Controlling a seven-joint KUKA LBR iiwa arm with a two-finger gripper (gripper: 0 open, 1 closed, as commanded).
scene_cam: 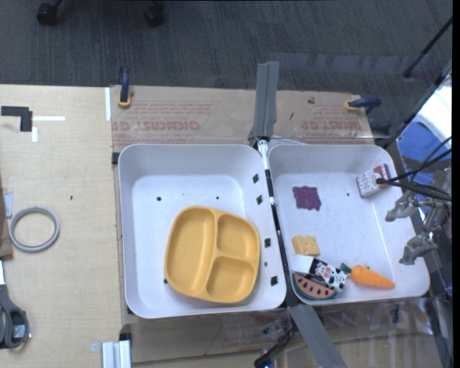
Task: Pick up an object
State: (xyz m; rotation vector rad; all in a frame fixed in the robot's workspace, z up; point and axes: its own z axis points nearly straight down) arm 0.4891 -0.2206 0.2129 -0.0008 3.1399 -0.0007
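At right, over the right-hand white bin's (338, 154) rim, the metal two-finger gripper (415, 230) holds nothing; whether it is spread cannot be told. Nearby lie an orange toy carrot (371, 277) and small patterned packet (369, 182); every pick remains undone.

A robotics laboratory workcell. Two shallow white bins (190, 169) sit side by side on a light wooden bench (54, 187), over a cardboard sheet (187, 118) fixed with yellow clamps (124, 92). A roll of grey tape (32, 228) lies on the bench at left. Dark carpet (215, 36) and the castors of an office chair (50, 11) appear at the top; cables and metal hardware (417, 215) enter from the right.
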